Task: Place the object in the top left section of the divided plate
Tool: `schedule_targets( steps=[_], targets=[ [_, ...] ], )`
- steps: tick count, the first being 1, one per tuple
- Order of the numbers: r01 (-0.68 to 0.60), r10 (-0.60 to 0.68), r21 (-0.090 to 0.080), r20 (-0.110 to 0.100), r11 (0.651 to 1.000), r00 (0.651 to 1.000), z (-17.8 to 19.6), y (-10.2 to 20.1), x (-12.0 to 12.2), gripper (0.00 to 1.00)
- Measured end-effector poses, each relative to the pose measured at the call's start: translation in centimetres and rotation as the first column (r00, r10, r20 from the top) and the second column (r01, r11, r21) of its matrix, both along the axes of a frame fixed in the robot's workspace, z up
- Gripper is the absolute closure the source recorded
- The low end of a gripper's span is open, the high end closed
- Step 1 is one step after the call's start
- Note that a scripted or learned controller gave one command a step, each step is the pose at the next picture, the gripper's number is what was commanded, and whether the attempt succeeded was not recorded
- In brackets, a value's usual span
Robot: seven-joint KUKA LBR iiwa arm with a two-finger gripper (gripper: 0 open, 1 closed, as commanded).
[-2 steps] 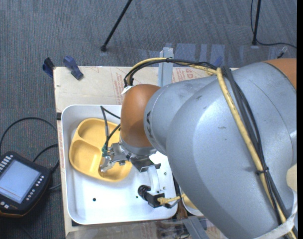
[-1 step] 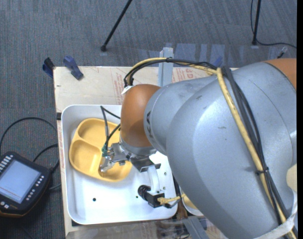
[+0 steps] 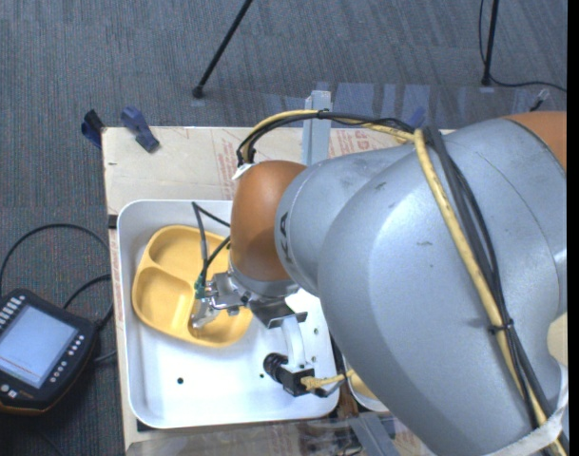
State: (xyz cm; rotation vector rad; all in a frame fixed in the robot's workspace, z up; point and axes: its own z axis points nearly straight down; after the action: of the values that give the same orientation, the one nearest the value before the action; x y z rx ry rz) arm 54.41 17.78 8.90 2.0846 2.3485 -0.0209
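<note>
A yellow divided plate (image 3: 163,293) lies in the left part of the left white bin (image 3: 146,397). Its top left section (image 3: 175,242) shows bare yellow, and so does the large left section. The grey arm with its orange band reaches in from the right and covers the plate's right side. The gripper (image 3: 204,310) hangs low over the plate's lower right section, close to the divider. I cannot make out any object at the gripper. Its tip is small and partly hidden by the wrist.
A black fitting with a yellow cable (image 3: 285,373) sits under the wrist over the bin floor. A small dark speck (image 3: 180,380) lies on the bin floor. Two blue clamps (image 3: 137,127) grip the bench's back left. A teach pendant (image 3: 28,350) rests on the floor at left.
</note>
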Motion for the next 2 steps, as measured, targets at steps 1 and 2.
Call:
schedule_targets(
  steps=[1,2],
  targets=[
    [0.074,-0.074,0.010,0.020,0.997,0.997,0.2,0.5,-6.3,0.00],
    [0.284,-0.284,0.010,0.006,0.959,0.959,6.7,-2.5,1.9,0.00]
  ],
)
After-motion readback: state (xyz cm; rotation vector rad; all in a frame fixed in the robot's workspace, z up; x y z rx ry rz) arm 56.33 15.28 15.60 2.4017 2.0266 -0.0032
